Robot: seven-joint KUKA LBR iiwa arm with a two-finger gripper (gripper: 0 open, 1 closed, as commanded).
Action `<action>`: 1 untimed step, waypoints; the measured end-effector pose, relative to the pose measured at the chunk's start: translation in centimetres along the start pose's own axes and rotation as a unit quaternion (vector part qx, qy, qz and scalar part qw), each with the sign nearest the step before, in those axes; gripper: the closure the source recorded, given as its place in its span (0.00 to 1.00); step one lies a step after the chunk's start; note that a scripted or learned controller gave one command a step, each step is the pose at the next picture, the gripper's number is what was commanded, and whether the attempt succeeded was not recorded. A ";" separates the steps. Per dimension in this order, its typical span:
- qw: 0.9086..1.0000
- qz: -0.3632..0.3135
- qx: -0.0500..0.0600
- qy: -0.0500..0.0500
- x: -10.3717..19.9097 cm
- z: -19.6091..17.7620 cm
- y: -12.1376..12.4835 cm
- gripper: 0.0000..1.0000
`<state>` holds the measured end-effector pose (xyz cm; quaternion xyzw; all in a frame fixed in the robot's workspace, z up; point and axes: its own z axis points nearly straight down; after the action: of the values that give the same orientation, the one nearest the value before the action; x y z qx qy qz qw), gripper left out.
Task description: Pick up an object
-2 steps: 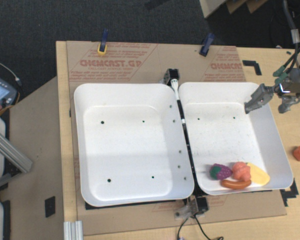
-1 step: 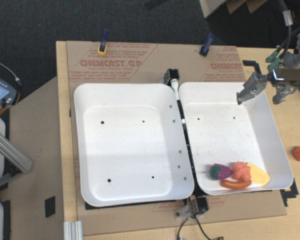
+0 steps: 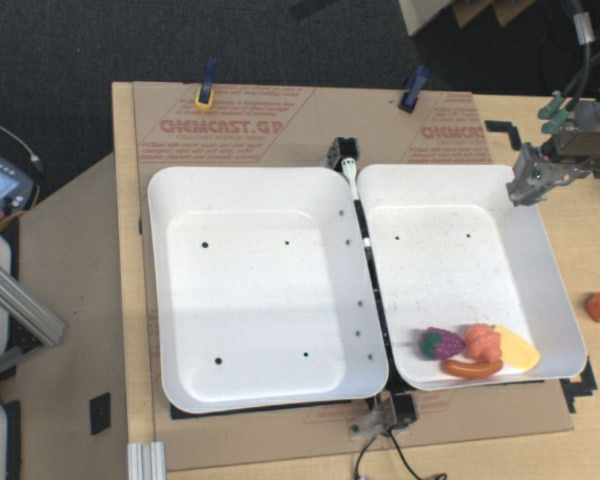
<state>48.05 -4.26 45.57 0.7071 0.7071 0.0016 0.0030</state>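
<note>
Four small toys [image 3: 477,350] huddled, touching, in right bin [image 3: 450,258]: probably light, smooth plastic. Best taken across orange one [image 3: 483,343]. Gripper [image 3: 528,190] far off; jaw gap unreadable.

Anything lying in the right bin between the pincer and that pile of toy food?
No. In the camera view, bare white bin floor runs from the pincer at the far right rim down to the toy food pile in the near corner.

Robotics lab or test bench, two shallow white bins [image 3: 250,288] set side by side on a cardboard-covered bench [image 3: 310,118], sheet held by blue clamps [image 3: 208,83], cables [image 3: 380,448] trailing at the front edge, dark carpet floor [image 3: 80,28], aluminium framing [image 3: 20,298] at the left
</note>
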 end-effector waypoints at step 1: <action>1.000 -0.002 0.008 0.001 5.2 9.8 -0.3 1.00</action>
<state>47.86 0.88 35.78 0.7055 0.7087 -0.0033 -0.0040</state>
